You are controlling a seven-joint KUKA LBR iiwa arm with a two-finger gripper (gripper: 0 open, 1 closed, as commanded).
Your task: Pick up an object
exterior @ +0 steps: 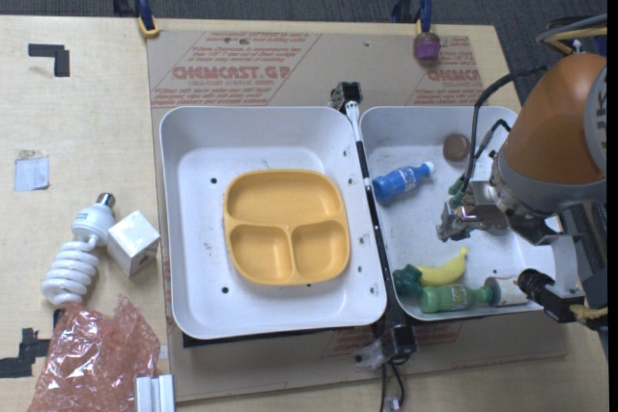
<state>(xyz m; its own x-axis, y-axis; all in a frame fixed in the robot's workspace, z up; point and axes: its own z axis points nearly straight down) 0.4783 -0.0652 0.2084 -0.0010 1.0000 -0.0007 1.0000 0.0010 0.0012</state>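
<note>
Over the right bin (417, 125), the gripper (456, 219) hangs above a banana (444, 269).
Whether it is clenched or released cannot be told; a blue bottle (400, 181) lies nearby.

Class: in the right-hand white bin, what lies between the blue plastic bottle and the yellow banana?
In the camera view, nothing: bare white bin floor separates the blue plastic bottle from the yellow banana. The robot's hand hangs just to the right of that stretch.

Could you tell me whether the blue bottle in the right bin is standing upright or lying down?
Lying down: the blue bottle rests on its side on the right bin's floor.
</note>
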